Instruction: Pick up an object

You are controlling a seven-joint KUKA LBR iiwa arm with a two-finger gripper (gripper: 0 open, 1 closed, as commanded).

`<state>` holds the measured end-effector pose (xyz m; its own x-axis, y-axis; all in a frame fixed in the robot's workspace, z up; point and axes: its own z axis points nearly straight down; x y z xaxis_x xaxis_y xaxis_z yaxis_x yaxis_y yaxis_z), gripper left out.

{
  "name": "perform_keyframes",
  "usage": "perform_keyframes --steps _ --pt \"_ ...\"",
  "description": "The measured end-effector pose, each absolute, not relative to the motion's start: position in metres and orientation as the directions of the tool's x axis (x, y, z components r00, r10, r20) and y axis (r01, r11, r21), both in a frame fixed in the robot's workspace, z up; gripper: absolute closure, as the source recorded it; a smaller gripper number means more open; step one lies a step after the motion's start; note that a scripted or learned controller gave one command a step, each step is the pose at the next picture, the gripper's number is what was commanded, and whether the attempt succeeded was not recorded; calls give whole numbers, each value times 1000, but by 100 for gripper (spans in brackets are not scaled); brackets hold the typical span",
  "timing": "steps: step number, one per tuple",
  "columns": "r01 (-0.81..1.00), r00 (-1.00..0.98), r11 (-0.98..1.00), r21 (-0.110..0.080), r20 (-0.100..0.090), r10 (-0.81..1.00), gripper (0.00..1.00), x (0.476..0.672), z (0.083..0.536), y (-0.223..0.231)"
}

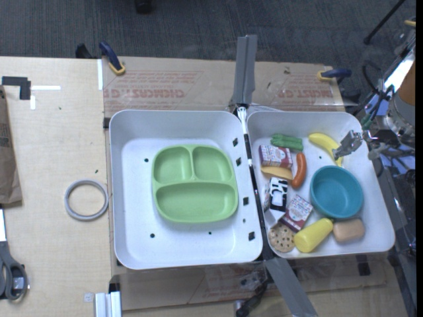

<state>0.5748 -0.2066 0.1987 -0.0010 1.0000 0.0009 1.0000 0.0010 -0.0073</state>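
Lying nearest the camera in the right white bin (383,233), a round chocolate-chip cookie (281,239) is sitting by the front wall, with a yellow plastic bottle-shaped toy (313,235) touching its right side and a tan bread-like block (348,230) just right of that. Taking the round teal plastic bowl (337,191) as the landmark: a small red-and-white packet (297,211) is resting at its lower left, a black-and-white printed card (278,193) is lying further left, and an orange carrot-shaped toy (300,168) is lying at its upper left, beside a red snack packet (274,156) and a flat yellow strip (275,172). A green pepper-like toy (286,141) is lying above those, and a yellow plastic banana (322,143) is resting just above the bowl.

The robot's hand (346,145) is hanging over the banana's right end, above the bowl's upper right rim; whether its fingers are apart or together cannot be told, and nothing is seen between them.

Left of the bowl, the other white bin (125,197) is carrying a green three-part plastic plate (195,183). Further left, a grey tape ring (86,199) is lying on the table (53,150).
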Motion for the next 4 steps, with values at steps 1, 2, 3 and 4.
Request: perform_keyframes --steps 1,2,3,4 --pt "995 99 -99 -5 -1 995 0 630 138 -213" --pt "998 64 -64 -5 6 998 0 658 88 -206" --pt "990 138 -138 -4 -1 990 0 659 98 -185" --pt "991 133 -133 -33 -2 991 100 653 99 -185"
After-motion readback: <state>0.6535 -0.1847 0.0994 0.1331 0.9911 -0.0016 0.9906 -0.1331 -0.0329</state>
